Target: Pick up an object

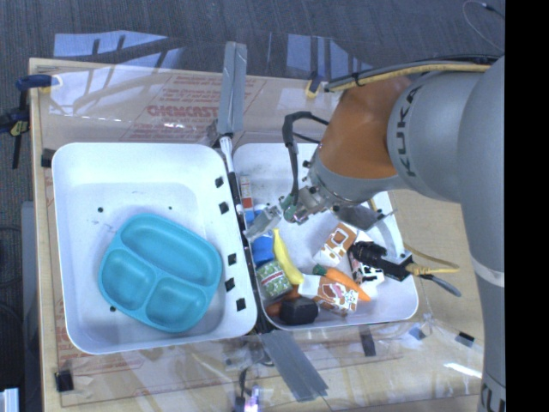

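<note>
Reaching in from 3 o'clock, the grey arm (446,127) with its orange band (364,136), hanging over the right bin (396,303). Gripper (292,211) hovering above the toys at the bin's 9 o'clock side; grip not readable from here. Lying beneath and toward 6 o'clock: a banana (287,260), a blue block (262,249), a green can (273,279), a carrot (343,281), a black lump (298,312). Resting in the left bin (77,196), a blue divided plate (161,270).

Grey arm (463,136) (KUKA lettering), orange band (360,136), black cable (296,144), metallic claw (296,209).
</note>
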Controlling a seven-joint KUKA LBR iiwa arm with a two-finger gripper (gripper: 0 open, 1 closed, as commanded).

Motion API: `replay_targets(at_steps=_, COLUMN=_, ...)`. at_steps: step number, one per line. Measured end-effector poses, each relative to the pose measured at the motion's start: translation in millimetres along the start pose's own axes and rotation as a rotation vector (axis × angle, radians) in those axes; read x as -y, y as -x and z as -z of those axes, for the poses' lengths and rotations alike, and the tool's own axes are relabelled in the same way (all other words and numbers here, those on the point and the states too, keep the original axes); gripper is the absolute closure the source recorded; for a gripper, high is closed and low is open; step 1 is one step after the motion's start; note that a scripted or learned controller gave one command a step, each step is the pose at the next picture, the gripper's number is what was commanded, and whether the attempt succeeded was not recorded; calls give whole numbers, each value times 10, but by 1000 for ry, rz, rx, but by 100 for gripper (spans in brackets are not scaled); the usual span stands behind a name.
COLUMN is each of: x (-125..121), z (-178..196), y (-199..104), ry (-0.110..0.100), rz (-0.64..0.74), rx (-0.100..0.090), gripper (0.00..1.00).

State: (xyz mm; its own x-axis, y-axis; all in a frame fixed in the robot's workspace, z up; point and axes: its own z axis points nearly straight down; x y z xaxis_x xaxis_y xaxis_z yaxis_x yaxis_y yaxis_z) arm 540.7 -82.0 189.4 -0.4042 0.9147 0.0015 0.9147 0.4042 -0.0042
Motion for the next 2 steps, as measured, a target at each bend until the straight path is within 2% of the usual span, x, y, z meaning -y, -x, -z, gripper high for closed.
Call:
replay_targets(at_steps=1, x=68, z=-429, y=188, ry=16, rz=106, rx=12, gripper=0)
replay_targets(at_steps=2, x=64, z=-369, y=186, ry=10, rz=111, rx=9, gripper=100)
